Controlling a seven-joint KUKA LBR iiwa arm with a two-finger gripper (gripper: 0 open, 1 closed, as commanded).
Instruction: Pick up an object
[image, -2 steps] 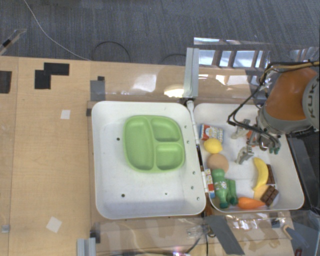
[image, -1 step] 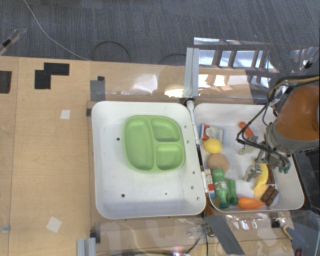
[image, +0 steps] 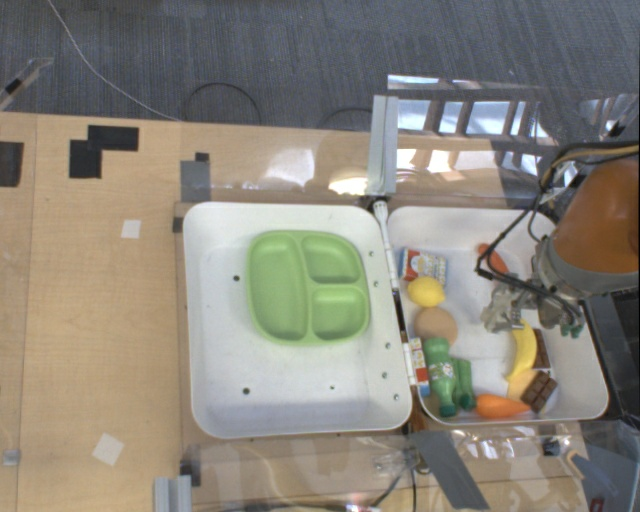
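The claw (image: 520, 318) hangs low in the right bin (image: 592, 405), its grey fingers just above the far end of the banana (image: 523, 360); whether they are apart or together cannot be told, and nothing shows between them. The banana lies lengthwise near the bin's right wall, with a brown block (image: 540, 390) and a carrot (image: 500, 406) at its near end. Left of these sit a lemon (image: 427, 292), a tan ball (image: 436, 325), a green bottle (image: 448, 378) and a small carton (image: 423, 265) at the far left. The left bin (image: 215, 400) holds a green divided plate (image: 306, 287). Both bins rest on the table (image: 90, 330).
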